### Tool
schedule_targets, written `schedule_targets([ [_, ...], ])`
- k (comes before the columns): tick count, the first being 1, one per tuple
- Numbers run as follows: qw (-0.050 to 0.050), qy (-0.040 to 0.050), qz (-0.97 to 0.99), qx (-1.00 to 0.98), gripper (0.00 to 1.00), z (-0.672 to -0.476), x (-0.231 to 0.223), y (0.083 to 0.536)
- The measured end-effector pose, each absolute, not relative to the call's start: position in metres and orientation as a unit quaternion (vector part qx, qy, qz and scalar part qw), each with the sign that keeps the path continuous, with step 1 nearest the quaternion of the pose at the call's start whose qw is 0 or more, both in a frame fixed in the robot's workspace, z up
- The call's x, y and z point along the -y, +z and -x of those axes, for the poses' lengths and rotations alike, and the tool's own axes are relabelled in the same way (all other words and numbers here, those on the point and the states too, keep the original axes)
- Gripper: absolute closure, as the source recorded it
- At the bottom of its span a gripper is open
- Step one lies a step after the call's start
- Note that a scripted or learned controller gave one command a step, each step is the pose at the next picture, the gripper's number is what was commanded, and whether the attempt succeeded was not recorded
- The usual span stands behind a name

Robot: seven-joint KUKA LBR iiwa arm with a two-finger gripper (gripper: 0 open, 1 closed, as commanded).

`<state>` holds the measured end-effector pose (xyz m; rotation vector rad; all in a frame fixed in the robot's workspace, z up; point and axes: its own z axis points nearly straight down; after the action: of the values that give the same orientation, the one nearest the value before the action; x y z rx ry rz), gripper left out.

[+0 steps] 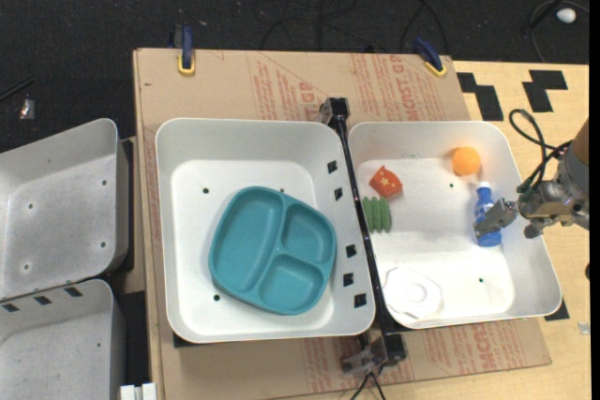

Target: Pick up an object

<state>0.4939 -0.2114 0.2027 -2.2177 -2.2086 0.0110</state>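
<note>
Counter bears two bins; we note claw (499, 218) at 3 o'clock of right bin (534, 295), over blue object (486, 215), positioned for pick; grip state: cannot tell.

One fixed overhead camera, slanted down on both white bins (178, 145).

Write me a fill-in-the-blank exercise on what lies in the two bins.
1. The teal divided plate lies in the ____ bin.
2. The ball at the far end of the right bin is ____ in colour.
3. The gripper is right at the ____ object.
4. The green object lies just nearer the camera than the ____ one.

Missing words: left; orange; blue; red
</note>
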Motion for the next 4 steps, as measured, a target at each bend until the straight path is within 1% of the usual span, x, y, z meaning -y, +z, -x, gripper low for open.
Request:
schedule_targets([
  [1,0.000,0.0003,0.707,0.707,0.00,-0.497,0.211,0.210],
  [2,0.003,0.0012,0.708,0.706,0.00,-0.491,0.209,0.147],
  [3,0.002,0.0008,0.708,0.707,0.00,-0.491,0.208,0.093],
  [4,0.000,-0.0001,0.708,0.706,1.00,-0.492,0.208,0.106],
])
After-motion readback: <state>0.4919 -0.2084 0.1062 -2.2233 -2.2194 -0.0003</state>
